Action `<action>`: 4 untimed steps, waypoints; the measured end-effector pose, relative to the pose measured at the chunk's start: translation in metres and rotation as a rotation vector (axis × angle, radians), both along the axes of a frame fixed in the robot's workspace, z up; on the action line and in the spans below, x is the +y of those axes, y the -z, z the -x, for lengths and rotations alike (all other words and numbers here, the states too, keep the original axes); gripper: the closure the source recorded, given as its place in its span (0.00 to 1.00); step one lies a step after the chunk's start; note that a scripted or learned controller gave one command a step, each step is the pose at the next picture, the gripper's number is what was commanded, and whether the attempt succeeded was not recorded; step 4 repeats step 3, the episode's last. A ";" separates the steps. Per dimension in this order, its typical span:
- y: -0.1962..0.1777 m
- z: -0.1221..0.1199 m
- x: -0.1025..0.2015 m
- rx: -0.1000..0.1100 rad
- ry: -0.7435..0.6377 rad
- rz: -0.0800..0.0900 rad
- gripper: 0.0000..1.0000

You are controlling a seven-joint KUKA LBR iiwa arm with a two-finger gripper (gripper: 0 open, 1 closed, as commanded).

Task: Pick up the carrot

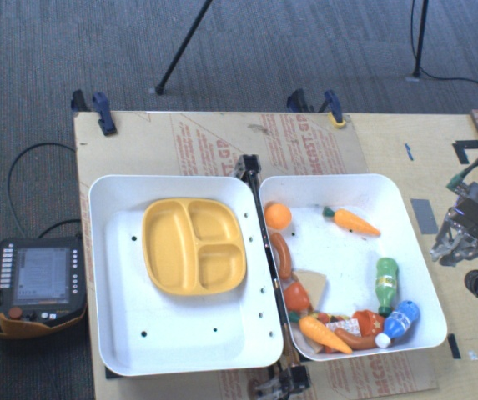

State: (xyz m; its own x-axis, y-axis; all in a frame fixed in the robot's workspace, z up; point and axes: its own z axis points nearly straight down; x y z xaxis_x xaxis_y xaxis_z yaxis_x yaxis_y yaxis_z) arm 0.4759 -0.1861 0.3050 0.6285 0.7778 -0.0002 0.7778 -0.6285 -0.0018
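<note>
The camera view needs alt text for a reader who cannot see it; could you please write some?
A carrot lies in the right bin among other toy foods, the gripper outside that bin's right wall. The left bin holds a yellow divided plate.

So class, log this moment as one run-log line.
gripper: outside right bin | carrot: lying in bin, untouched | pick: not started

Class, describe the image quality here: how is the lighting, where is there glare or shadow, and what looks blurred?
Camera view: soft, even light; the white bins look bright, nearly washed out; faint shadow under the carrot; the gripper at the right looks blurry.
</note>
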 end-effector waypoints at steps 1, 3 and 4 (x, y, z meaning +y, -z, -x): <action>0.142 0.001 0.064 0.004 -0.150 -0.003 1.00; 0.008 0.000 -0.015 0.000 -0.269 0.000 1.00; 0.008 0.000 -0.015 0.000 -0.269 0.000 1.00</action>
